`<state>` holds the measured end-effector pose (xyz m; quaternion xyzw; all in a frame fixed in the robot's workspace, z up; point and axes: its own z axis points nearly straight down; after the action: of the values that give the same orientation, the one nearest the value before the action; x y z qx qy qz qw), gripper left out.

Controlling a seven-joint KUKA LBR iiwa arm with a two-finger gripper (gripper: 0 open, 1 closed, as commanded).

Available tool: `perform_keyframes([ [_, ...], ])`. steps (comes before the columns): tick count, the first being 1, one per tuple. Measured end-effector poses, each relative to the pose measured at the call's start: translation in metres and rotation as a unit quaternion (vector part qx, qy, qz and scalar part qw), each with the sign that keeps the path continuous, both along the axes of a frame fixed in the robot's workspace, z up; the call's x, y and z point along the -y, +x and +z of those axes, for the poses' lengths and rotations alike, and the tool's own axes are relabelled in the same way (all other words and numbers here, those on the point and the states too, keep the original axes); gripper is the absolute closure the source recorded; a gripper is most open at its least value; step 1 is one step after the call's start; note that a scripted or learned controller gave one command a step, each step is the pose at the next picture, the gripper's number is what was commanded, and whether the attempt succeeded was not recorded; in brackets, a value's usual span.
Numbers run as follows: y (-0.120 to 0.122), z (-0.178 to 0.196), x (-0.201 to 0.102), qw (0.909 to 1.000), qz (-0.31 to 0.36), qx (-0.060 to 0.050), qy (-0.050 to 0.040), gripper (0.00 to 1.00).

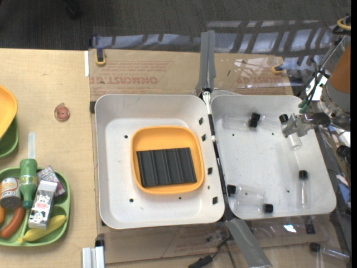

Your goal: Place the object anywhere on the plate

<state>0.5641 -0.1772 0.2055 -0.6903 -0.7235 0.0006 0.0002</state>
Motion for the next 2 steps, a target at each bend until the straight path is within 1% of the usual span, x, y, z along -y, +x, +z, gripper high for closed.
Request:
perform_keyframes([
  [1,0.038,-0.016,0.040,0.9893,0.146,0.000,-0.0005,1.00],
  [2,0.073,0.031,0.045,0.9530,0.303,0.002,-0.0011,1.00],
])
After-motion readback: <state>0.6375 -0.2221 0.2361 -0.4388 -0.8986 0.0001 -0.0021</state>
